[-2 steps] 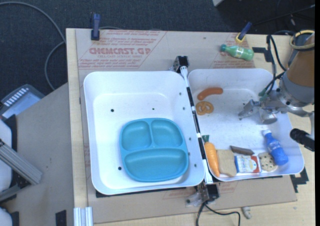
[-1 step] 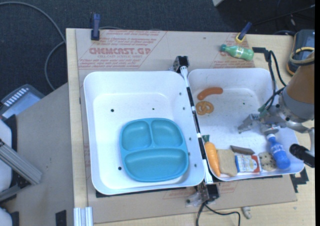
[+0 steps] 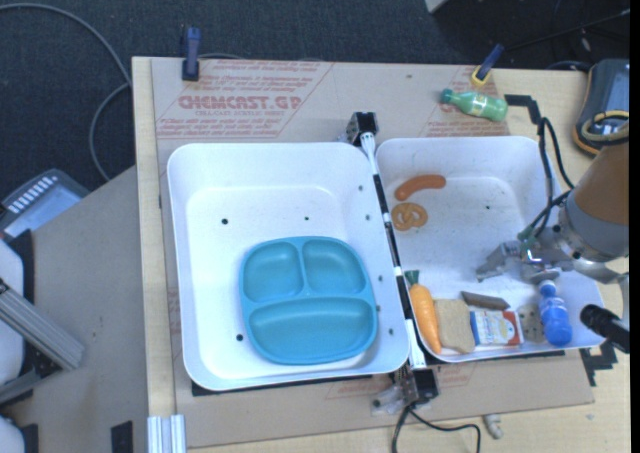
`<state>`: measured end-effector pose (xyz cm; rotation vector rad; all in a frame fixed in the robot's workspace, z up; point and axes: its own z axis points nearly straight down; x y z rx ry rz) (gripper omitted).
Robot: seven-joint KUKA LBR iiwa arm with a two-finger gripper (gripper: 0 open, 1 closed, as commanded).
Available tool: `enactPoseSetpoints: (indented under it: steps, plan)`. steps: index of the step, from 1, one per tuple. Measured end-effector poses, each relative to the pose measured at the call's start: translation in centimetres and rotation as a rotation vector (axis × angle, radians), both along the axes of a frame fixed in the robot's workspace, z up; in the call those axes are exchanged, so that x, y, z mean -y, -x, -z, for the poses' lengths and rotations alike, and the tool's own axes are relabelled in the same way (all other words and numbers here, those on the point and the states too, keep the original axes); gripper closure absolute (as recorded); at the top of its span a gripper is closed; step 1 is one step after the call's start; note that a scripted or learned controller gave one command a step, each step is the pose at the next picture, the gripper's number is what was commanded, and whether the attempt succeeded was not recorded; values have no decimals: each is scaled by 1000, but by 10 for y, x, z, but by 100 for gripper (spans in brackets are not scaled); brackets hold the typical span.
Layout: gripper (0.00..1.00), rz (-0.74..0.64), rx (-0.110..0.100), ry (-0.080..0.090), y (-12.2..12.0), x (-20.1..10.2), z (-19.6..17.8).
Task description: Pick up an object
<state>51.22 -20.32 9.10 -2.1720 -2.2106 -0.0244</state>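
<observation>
Nothing lifted yet. Gripper (image 3: pixel 510 259) low in right bin (image 3: pixel 455 156), fingers apparently spread and holding nothing, though small in view. Blue bottle (image 3: pixel 553 318), carrot (image 3: pixel 426 313), sausage (image 3: pixel 419 184) lie untouched.

The arm (image 3: pixel 606 203) gets chopped off by the right edge, so most of it is out of frame. The gripper (image 3: pixel 508 259) is too small and blurry to read. The carton (image 3: pixel 495 327) print is unreadable too.
</observation>
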Motion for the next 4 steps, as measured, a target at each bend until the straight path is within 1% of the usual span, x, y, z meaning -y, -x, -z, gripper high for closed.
enactPoseSetpoints:
  steps: [1,2,3,4]
  plan:
    - [0,16,21,42,7,-40,-127]
    - [0,17,16,40,-42,-30,-10]
    - [0,19,18,42,7,1,7]
    - [0,16,21,41,-70,-41,6]
